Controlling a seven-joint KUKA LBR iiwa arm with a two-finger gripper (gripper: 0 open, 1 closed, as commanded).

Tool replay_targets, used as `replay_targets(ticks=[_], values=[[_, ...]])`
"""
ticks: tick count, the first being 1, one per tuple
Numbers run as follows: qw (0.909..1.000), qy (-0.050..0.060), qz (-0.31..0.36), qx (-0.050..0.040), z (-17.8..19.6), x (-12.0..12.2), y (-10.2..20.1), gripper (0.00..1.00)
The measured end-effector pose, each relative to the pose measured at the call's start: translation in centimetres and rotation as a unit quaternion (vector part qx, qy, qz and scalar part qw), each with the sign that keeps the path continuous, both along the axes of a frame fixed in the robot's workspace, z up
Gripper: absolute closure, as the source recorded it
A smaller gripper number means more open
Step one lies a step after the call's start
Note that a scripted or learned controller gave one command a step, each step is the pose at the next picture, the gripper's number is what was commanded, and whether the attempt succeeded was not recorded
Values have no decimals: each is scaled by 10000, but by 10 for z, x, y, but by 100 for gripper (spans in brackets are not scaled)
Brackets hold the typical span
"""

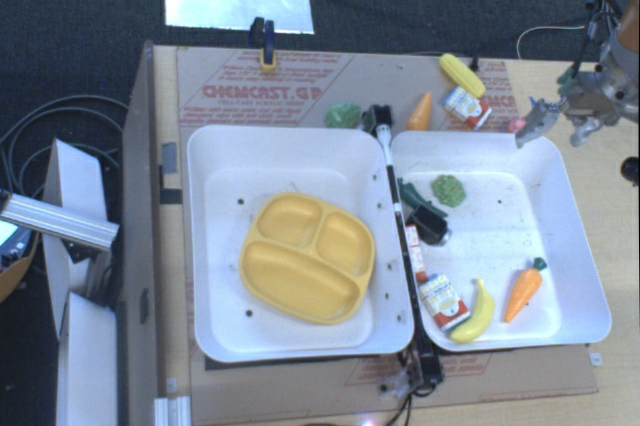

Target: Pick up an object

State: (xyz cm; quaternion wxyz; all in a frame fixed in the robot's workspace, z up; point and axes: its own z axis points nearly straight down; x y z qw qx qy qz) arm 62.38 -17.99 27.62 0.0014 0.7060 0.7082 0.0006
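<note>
1. there are two white bins. the landmark here is the black bar (396, 204) that runs between them.
2. just left of the bar is the left bin (215, 214). a yellow plate (308, 256) with three cups lies in its middle, flat, so nothing can roll off it.
3. just right of the bar is the right bin (560, 204). the toys to pick from lie here, loose and apart, so each one can be reached alone.
4. a green lump (448, 190) lies a little right of the bar, near the far end.
5. a dark toy (428, 220) lies touching the bar or nearly so; i cannot tell which.
6. a small box (440, 298) lies near the bar at the close end, with a banana (476, 312) just right of it, touching or almost.
7. a carrot (522, 292) lies well right of the bar, beside the banana but apart.
8. past the far end of the bar, out of the bins, lie a green toy (343, 115), a small carrot (420, 111), another box (466, 106) and a yellow toy (461, 74). these sit on the brown board (260, 92).
9. the gripper (556, 122) is far right of the bar, up over the far right corner of the right bin. nothing is between its two fingers, and they look spread apart.
10. the arm comes in from the right and hangs high. i think it has not picked a toy yet, and it must go down and toward the bar to reach one.
</note>
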Motion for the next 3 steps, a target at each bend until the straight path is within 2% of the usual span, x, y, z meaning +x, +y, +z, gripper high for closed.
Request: replay_targets(ticks=[1,2,3], values=[[10000,30,24,14,-99,30,33,0],[10000,36,15,11,-193,44,45,0],[10000,-17,20,1,-175,46,44,100]])
